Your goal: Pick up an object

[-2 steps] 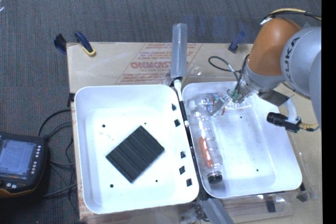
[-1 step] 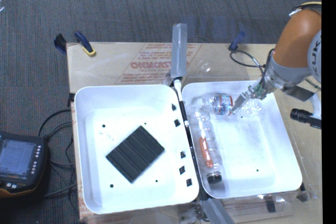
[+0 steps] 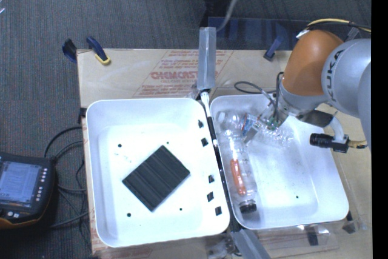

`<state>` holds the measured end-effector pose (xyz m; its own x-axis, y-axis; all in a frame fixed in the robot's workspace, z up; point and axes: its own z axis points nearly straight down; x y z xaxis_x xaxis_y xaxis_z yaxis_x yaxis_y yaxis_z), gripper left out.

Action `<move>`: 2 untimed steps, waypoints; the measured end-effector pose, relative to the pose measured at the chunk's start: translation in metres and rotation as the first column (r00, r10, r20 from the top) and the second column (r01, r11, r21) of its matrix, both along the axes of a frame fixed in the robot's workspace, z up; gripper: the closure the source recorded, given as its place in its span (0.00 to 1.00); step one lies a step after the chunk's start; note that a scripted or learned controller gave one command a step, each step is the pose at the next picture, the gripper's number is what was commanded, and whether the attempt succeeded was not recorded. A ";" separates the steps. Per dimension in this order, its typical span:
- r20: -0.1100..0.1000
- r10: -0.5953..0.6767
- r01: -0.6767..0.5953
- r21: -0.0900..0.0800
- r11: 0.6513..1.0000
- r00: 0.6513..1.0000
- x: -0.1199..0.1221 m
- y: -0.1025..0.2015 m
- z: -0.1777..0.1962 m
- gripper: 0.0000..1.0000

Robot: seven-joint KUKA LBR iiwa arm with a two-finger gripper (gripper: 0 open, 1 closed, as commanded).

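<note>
Gripper [image 3: 271, 121] low in right bin [image 3: 315, 203], upper-centre of frame, over clear plastic clutter [image 3: 276, 135] above bottle [image 3: 240, 174], prob. lining up a grab; grip state can't tell.

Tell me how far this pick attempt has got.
Done: the arm has reached into the right bin, with the gripper low over clear plastic items at its far end. In hand: nothing visibly gripped. Left: lift an object; the clear bottle lies in the right bin, the dark ribbed pad in the left bin.
</note>
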<state>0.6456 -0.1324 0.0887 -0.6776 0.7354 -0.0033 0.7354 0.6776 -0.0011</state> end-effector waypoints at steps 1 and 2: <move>-0.001 -0.113 0.113 0.006 0.994 0.994 -0.003 -0.042 0.001 0.00; -0.006 -0.105 0.105 -0.001 0.994 0.994 -0.001 -0.002 0.000 0.00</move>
<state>0.6442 -0.1346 0.0886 -0.5967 0.8025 -0.0002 0.8025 0.5967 -0.0066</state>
